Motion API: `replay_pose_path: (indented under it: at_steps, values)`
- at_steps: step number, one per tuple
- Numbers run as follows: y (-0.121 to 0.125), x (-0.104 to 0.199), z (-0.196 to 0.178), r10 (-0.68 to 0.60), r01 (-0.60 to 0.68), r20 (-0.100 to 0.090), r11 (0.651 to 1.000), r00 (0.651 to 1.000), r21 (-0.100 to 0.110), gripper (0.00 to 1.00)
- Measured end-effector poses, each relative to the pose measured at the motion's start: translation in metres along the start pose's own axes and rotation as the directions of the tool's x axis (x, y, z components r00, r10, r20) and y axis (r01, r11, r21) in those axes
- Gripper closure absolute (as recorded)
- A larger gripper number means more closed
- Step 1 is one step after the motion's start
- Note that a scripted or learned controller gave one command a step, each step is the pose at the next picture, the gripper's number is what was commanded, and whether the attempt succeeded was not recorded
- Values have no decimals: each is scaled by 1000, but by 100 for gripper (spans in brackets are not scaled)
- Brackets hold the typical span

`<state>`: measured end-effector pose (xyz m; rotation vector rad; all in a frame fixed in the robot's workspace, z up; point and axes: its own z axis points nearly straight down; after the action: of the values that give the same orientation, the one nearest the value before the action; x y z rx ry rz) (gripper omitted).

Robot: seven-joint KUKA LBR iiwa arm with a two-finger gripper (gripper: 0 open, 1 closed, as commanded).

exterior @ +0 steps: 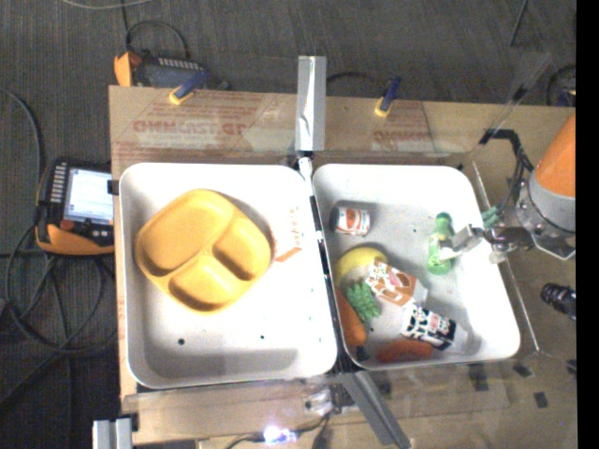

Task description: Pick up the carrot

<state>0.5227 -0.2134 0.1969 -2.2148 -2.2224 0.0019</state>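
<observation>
As arm reaches from right | hand (pixel 465 241) over right bin (pixel 487 325)

The carrot (pixel 353 322) is orange with a bushy green top, lying flat in the lower middle of the frame. It sits along the lower left wall of the right-hand bin, its leafy end pointing up-right and its orange body running down toward the bin's bottom edge.
</observation>
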Motion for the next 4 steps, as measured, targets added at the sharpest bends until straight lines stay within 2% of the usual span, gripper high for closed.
replay_pose_path:
  at_steps: [1,2,3,4]
  values:
    - [-24,109,59,-400,400,0,916,916,0,0]
    - [-23,109,52,-400,400,-1,916,916,0,100]
    - [-33,197,15,-110,110,2,994,994,0,100]
    - [-38,233,16,321,-321,5,947,947,0,100]
